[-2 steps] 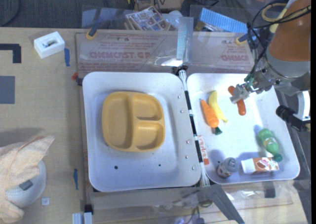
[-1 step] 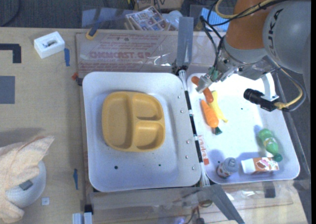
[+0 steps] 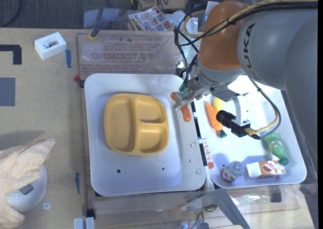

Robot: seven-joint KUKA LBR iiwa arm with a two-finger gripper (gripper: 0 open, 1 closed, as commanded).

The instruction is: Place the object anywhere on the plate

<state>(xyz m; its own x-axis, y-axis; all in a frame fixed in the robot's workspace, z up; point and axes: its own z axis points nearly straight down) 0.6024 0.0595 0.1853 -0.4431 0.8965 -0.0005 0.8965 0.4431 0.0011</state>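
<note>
A yellow divided plate (image 3: 135, 123) lies in the left white bin (image 3: 101, 172), left of centre. My gripper (image 3: 181, 100) hangs over that bin's right rim, just right of the plate. It is shut on a small orange carrot (image 3: 186, 114). The carrot's ends stick out on both sides of the fingers, one toward the plate and one pointing down toward the bin's edge. The carrot is above the strip between plate and rim, not over the plate itself.
The right bin (image 3: 298, 172) holds a second orange carrot (image 3: 214, 117), a yellow piece (image 3: 218, 104), a green bottle (image 3: 276, 148), a can (image 3: 231, 171) and a small carton (image 3: 265, 168). A black cable plug (image 3: 229, 122) hangs off the arm.
</note>
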